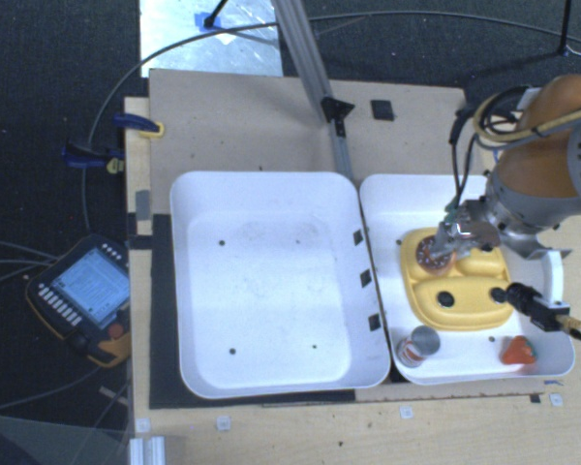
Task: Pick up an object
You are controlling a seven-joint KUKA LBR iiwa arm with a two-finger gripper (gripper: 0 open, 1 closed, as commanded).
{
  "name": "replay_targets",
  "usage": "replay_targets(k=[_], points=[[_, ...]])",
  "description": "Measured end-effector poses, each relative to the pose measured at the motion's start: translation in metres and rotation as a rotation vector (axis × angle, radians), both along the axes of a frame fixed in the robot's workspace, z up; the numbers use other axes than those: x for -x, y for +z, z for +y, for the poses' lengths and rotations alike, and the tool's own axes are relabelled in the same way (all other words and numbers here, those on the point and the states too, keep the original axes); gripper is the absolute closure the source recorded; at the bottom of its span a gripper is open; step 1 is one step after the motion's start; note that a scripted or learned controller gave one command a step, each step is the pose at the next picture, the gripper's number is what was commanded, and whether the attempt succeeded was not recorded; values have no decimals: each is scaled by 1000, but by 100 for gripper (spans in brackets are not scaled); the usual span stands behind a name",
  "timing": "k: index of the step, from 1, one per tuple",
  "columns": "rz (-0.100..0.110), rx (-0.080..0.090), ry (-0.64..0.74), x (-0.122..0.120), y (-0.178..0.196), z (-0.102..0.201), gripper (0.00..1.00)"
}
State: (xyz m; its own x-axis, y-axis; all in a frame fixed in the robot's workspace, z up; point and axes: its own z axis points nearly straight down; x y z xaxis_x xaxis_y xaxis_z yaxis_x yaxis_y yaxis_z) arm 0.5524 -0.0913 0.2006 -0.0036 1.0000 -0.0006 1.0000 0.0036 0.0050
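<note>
Sitting at the right bin's (382,211) near edge: small silver-capped can (418,344) at 7 o'clock, red piece (517,351) at 5. Yellow tray-like object (460,294) fills mid-bin. Gripper (453,237) is down at its 11 o'clock corner; can't tell its state. Left bin (189,260) sits at 9.

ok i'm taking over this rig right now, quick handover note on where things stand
Pincer: low over the right bin, at the upper part of the yellow toy; nothing seen held.
Things: yellow toy mid right bin, small metal can at its near left corner, red object at its near right corner. Left bin stands beside it.
Done: nothing lifted.
Left: grasp one object and raise it.
</note>
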Motion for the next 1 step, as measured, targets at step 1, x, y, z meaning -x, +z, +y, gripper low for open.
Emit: replay_targets(k=[1], points=[[-3,1,1,-9,59,-6,100]])
